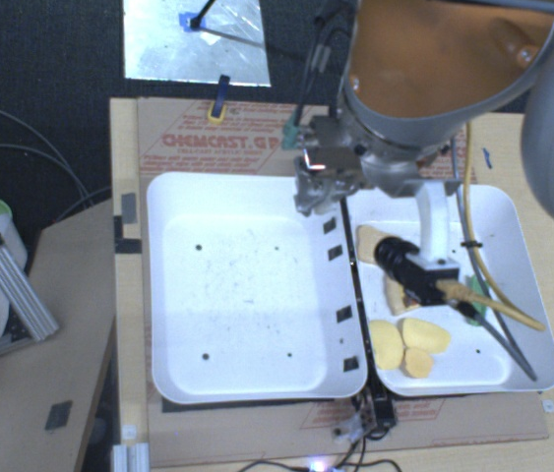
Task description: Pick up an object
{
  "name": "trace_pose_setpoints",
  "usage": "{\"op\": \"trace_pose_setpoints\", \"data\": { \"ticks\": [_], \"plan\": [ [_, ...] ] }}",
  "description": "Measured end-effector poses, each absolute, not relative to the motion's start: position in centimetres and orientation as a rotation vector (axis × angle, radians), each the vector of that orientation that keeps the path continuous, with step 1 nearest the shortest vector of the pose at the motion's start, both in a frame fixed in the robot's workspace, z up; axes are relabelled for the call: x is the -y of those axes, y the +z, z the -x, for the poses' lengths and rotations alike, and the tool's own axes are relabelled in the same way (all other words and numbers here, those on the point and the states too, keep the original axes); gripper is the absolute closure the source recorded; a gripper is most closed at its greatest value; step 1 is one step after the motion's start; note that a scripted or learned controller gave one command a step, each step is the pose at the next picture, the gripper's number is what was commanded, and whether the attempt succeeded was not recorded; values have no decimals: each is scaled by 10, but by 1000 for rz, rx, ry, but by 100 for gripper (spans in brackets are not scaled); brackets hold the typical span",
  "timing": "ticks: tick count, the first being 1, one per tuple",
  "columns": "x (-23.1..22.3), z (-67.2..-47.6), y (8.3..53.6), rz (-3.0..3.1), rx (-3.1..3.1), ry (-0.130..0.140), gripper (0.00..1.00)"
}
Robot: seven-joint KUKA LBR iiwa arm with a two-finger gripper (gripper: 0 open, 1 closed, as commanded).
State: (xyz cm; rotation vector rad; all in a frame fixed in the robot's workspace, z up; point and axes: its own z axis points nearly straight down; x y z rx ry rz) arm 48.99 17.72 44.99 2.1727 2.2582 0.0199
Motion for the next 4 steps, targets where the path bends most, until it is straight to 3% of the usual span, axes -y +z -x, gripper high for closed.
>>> {"op": "trace_pose_setpoints", "data": {
  "ticks": [1,2,4],
  "plan": [
    [-123,-487,486,-2223,-2215,8,100],
    [-169,-486,419,-2215,-2231,-3,100],
    [-167,-488,445,-2205,-2233,11,100]
  ]
}}
